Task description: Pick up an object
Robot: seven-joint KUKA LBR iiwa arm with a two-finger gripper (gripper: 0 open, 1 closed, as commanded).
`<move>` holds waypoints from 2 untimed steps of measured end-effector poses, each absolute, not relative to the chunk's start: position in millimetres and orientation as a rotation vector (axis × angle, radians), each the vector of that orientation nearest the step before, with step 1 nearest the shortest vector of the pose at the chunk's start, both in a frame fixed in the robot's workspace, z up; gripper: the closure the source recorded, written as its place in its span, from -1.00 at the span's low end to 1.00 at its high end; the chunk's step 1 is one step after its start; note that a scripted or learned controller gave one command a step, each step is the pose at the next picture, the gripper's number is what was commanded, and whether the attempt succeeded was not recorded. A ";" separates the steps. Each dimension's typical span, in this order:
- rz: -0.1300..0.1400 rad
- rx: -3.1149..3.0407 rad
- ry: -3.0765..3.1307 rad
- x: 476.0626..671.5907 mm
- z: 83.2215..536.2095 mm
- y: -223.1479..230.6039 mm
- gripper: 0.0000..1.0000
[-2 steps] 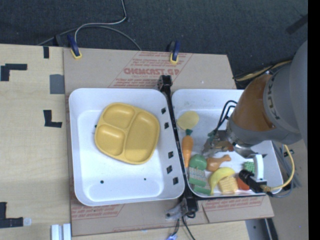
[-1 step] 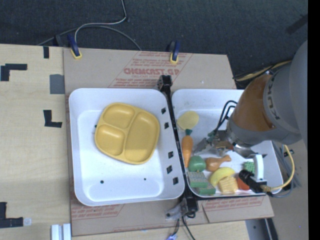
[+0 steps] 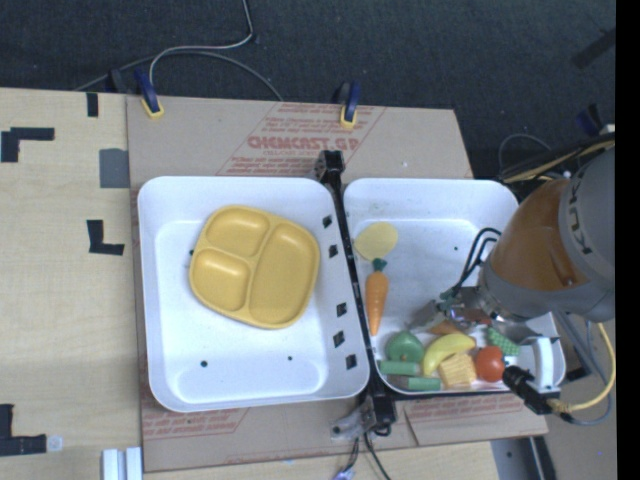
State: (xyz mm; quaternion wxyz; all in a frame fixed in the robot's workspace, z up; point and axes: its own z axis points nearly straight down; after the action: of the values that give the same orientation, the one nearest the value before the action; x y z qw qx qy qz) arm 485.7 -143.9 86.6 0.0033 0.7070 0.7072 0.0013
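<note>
Left bin [image 3: 160, 268]: shallow, white, rounded corners; it shares its right rim with the other bin along a dark divider.
Yellow plate [image 3: 254, 265]: three-compartment dish lying flat in the left bin, nearer the far rim, turned slightly askew.
Right bin [image 3: 430, 200]: white; its toy foods gather along the left rim and in the near half.
Pale yellow disc [image 3: 377, 239]: flat and round, by the left rim of the right bin, just beyond the carrot's leafy end.
Carrot [image 3: 375, 301]: orange with a small green top, lying lengthwise beside the divider, tip toward the near rim.
Green round piece [image 3: 404, 348]: sits near the near-left corner, touching a banana [image 3: 449, 348].
Tomato [image 3: 488, 364]: red, at the near rim, right of the banana.
Gripper [image 3: 462, 310]: lowered into the right bin above the heap of foods; the finger state cannot be told, and no object is seen held.
Arm [image 3: 545, 253]: grey with an orange band, reaching in over the right rim and bent downward at the wrist.
</note>
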 end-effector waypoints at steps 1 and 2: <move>0.006 2.216 2.219 486.5 96.8 -143.4 1.00; 0.004 2.216 2.225 525.4 193.7 -76.6 1.00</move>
State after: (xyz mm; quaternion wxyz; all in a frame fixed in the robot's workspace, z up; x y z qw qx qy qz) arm 525.4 -76.6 193.7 0.0007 0.7057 0.7085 0.0013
